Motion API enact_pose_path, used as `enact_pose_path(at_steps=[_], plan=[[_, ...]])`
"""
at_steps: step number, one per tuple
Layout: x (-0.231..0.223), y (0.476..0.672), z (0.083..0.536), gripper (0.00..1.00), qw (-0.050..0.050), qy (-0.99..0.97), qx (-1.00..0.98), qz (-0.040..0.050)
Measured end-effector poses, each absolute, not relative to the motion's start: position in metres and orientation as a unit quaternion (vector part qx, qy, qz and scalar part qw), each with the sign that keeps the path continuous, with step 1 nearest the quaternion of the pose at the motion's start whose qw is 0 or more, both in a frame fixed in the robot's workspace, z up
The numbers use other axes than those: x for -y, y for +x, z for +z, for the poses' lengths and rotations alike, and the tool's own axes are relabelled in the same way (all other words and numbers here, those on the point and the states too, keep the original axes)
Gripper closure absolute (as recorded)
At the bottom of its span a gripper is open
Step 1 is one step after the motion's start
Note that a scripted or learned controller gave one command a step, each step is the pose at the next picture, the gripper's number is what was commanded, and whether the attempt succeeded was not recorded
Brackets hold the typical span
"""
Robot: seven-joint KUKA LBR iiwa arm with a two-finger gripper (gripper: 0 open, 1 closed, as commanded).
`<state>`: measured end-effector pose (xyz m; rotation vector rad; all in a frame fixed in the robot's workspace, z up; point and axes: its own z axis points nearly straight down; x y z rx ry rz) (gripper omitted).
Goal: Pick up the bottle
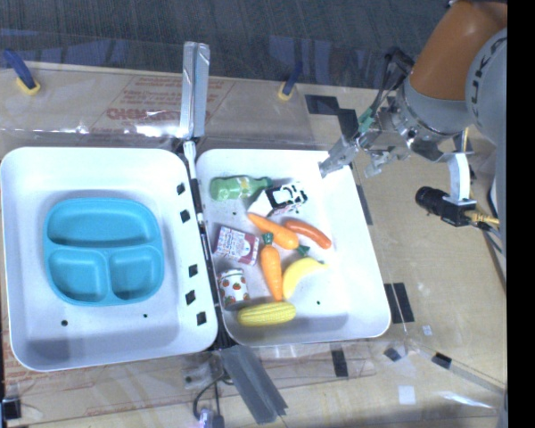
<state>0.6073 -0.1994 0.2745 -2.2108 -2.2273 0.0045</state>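
The bottle (pixel 238 186) is green and lies on its side at the far left of the right bin (pixel 367 266), its cap pointing right toward a black-and-white item (pixel 288 196). My gripper (pixel 333 162) hangs over the bin's far right corner, to the right of the bottle and well apart from it. Nothing shows in its grasp. The grey arm with its orange band (pixel 459 25) comes in from the upper right.
The right bin also holds two carrots (pixel 271 270), a red sausage (pixel 308 233), a banana (pixel 299 273), a corn cob (pixel 267 312), a small can (pixel 234 285) and a purple packet (pixel 236 244). The left bin (pixel 18 239) holds a blue divided tray (pixel 105 248).
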Motion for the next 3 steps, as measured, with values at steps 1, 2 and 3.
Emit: enact_pose_path(at_steps=[1, 2, 3], plan=[[0.160, 0.621, 0.135, 0.00, 0.002, -0.776, 0.631, 0.0014], [0.069, 0.657, 0.192, 0.00, 0.001, -0.817, 0.577, 0.0006], [-0.052, 0.639, 0.190, 0.00, 0.003, -0.821, 0.571, 0.0027]])
